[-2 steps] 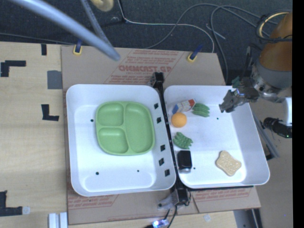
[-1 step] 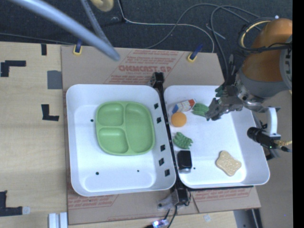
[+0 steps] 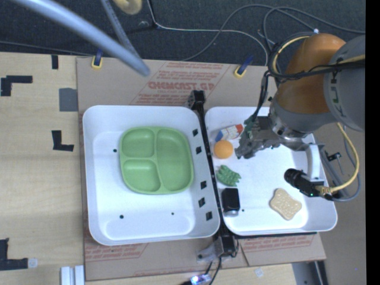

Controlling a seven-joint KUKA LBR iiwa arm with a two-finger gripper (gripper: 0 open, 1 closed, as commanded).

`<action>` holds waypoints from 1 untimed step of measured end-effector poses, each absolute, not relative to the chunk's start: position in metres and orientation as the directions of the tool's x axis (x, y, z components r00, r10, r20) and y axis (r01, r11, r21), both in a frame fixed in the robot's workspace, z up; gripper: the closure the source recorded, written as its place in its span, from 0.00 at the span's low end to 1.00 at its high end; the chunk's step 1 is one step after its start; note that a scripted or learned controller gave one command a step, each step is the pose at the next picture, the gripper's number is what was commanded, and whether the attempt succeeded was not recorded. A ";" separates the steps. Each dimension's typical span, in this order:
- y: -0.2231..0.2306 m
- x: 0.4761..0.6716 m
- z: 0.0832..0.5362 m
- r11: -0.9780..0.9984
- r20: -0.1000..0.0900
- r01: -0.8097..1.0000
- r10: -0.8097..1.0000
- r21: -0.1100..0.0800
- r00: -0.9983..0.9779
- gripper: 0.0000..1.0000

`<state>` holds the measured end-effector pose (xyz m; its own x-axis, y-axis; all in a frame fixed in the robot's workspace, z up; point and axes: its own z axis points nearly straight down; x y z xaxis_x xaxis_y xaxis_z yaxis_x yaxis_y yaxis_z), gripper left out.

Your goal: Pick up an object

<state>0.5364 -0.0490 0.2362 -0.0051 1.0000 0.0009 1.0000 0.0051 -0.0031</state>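
The right bin (image 3: 314,221) holds an orange ball (image 3: 223,150), a green leafy toy (image 3: 228,175), a black block (image 3: 230,199), a tan biscuit-shaped piece (image 3: 285,204) and a white packet with red marks (image 3: 231,132). My gripper (image 3: 248,149) hangs low over the bin's left part, just right of the orange ball and beside the packet. Its dark fingers point down-left, and nothing shows between them. The grey arm with its orange band (image 3: 312,70) covers the bin's far right corner.
The left bin (image 3: 98,159) holds a green divided plate (image 3: 157,160). A black divider with clips (image 3: 205,159) runs between the bins. Cables (image 3: 350,171) loop at the right of the arm. Cardboard lies under both bins.
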 end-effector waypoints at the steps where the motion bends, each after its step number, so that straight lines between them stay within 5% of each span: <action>1: 0.007 0.516 0.227 0.006 0.002 1.000 1.000 -0.004 -0.006 1.00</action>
<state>0.5164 0.0067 0.2272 -0.0056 1.0000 0.0017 1.0000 0.0056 -0.0043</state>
